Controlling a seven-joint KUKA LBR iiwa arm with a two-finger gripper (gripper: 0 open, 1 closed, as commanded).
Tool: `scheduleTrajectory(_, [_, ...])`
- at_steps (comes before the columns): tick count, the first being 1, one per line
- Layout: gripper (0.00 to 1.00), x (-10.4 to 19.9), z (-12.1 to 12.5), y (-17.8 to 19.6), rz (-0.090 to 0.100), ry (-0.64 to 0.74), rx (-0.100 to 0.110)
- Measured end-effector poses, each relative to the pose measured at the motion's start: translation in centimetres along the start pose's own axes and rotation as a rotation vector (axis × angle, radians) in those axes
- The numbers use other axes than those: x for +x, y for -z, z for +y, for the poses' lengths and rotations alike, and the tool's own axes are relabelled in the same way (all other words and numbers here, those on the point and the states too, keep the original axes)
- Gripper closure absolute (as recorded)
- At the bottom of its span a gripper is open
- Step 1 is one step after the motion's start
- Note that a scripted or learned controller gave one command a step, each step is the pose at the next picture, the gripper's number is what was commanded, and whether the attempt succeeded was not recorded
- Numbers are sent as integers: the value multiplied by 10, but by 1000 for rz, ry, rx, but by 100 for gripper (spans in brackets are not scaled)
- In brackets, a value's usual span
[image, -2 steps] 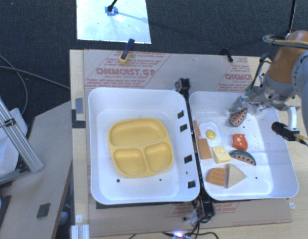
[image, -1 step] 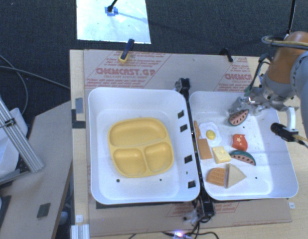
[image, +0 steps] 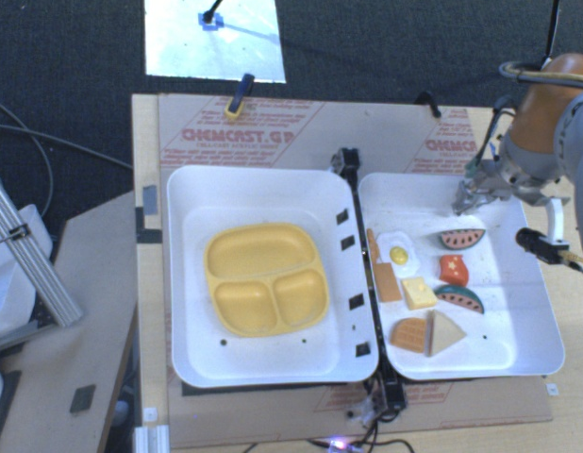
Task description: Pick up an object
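Several toy foods lie in the right bin (image: 518, 347): a fried egg (image: 397, 251), a watermelon slice (image: 462, 238), a red tomato piece (image: 453, 269), a yellow cheese block (image: 419, 293), a second melon slice (image: 460, 298), a brown strip (image: 386, 279), an orange bread piece (image: 410, 334) and a beige wedge (image: 445, 331). My gripper (image: 471, 196) hangs over the far part of this bin, just beyond the upper watermelon slice and apart from it. I see nothing in it.
The left bin (image: 183, 253) holds a yellow divided tray (image: 266, 276). Black clips (image: 353, 243) run along the seam between the bins. A black fitting (image: 541, 244) juts over the right bin's right rim. A metal frame (image: 27, 253) stands at the far left.
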State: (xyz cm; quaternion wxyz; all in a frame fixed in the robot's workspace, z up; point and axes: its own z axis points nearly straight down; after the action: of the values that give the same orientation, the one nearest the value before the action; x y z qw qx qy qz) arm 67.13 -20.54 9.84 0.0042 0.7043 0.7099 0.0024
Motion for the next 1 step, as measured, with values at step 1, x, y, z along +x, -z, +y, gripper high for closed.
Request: scheduleTrajectory(1, [0,0,0,0,0,1,1])
